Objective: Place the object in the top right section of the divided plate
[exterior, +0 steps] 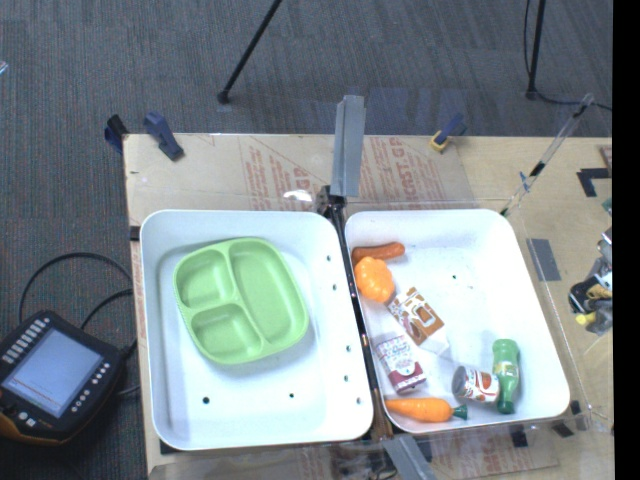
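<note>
Over in the right bin nothing's picked yet, green divided plate bare, so choosing an item like the orange comes next; gripper state I cannot tell.

left white bin touching right white bin along the middle | grey post at far end of their seam | brown bench top under both | blue clamp on bench's far-left edge | teach pendant on carpet left of bench, screen up | black tripod leg on carpet beyond bench
</note>
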Available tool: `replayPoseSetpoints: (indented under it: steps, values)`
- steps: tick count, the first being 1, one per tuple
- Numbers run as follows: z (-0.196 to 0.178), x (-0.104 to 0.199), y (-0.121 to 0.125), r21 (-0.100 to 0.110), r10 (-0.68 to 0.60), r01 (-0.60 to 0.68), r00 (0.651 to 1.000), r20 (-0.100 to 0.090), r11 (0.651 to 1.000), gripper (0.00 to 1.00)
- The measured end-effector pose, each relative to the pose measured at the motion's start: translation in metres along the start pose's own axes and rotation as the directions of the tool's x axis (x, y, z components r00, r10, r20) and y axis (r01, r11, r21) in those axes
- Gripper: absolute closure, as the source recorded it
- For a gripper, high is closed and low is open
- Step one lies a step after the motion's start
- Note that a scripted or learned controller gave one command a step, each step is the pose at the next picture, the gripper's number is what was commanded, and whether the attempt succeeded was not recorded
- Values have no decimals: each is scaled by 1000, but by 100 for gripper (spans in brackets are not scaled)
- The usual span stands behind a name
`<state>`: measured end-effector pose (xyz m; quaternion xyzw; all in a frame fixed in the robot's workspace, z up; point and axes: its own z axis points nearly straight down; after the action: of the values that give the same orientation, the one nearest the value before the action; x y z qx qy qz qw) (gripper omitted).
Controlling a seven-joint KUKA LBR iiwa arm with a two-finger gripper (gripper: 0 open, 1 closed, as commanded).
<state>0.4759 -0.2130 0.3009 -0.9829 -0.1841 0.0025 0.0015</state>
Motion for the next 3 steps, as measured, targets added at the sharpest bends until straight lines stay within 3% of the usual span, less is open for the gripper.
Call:
replayPoseSetpoints:
  steps: [1, 2, 3]
  values:
    - [97, 2, -7, 3, -49, 49, 999, 1, 999, 100]
    - [-83, 1, -1, -1, 80, -80, 997, 0, 997, 100]
    - [-135, 1, -1, -2, 165, -165, 986, 0, 986, 100]
